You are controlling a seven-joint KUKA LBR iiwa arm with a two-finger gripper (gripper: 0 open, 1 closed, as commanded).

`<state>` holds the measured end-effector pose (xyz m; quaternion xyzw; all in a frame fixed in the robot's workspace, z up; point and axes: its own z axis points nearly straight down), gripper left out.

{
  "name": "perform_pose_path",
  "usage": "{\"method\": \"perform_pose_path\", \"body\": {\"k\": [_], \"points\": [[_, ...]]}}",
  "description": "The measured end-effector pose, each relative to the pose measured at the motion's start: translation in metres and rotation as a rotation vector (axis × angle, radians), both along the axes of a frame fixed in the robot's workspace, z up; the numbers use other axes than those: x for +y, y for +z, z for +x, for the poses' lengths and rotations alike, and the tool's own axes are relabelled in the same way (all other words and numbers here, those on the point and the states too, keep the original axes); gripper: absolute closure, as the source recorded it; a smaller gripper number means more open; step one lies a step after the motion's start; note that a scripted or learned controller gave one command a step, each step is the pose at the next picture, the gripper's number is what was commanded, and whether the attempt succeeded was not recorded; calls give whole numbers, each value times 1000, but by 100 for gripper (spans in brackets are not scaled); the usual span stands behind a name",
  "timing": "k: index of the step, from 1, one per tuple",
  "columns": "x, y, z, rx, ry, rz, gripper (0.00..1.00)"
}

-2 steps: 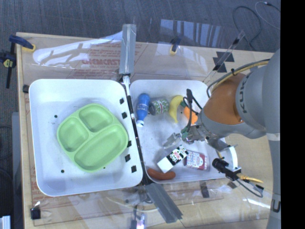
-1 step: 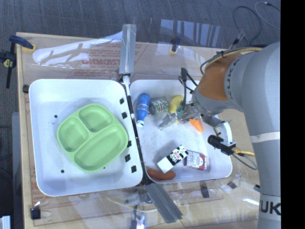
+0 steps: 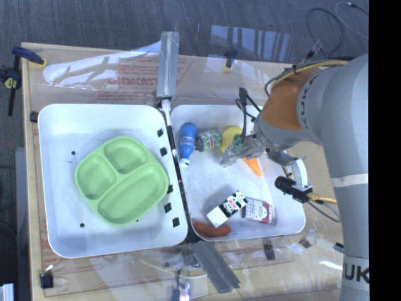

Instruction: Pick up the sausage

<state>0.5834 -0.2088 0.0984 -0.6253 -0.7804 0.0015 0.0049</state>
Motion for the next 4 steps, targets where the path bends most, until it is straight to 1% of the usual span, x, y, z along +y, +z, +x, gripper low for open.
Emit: {"method": "perform_pose_path", "body": {"k": [1, 2, 4], "points": [[1, -8, -7, -3, 38, -1, 100], [1, -8, -7, -3, 38, -1, 0], [1, -8, -7, -3, 38, -1, 0]]}}
